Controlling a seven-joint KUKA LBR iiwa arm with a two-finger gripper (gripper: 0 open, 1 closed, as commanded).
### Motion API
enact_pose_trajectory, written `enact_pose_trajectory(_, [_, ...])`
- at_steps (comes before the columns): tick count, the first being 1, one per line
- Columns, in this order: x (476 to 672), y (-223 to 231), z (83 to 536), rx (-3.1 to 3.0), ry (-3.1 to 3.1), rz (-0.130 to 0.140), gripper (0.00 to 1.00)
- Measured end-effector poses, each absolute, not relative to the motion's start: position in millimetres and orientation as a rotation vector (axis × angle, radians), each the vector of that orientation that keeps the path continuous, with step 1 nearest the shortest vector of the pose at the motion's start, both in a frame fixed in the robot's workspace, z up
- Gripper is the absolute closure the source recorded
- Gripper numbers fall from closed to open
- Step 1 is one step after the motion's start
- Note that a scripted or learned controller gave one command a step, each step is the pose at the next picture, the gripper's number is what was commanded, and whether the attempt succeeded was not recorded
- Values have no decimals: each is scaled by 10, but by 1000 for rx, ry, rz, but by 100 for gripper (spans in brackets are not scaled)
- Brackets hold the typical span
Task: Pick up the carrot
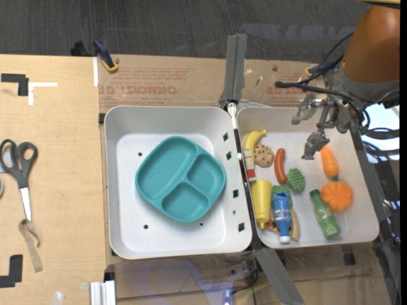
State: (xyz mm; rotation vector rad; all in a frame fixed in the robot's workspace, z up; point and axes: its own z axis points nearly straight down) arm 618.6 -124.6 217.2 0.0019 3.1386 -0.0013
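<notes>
Teal tray (pixel 181 179) in left bin (pixel 121 170); banana (pixel 251 141), cookie (pixel 262 153), sausage (pixel 280 166), pumpkin (pixel 338 196), bottles in right bin (pixel 362 230); scissors (pixel 19 164) on desk (pixel 51 234).

A single fixed camera looks down on the bench from above at a slant, from a middle distance that takes in both white bins whole. The left bin (pixel 114 189) sits near the frame's centre and the right bin (pixel 362 189) toward the right side, their shared rims meeting just right of centre. The far edge of the bench, with a cardboard sheet (pixel 165 81) and dark floor beyond, lies along the top of the frame; the near rims of the bins lie close to the bottom. The arm (pixel 375 43) enters at the upper right, and the wooden benchtop (pixel 51 170) fills the left.
</notes>
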Motion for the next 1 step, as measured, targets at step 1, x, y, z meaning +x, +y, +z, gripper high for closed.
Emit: enact_pose_trajectory(1, [6115, -1943, 1325, -403, 3112, -1, 0])
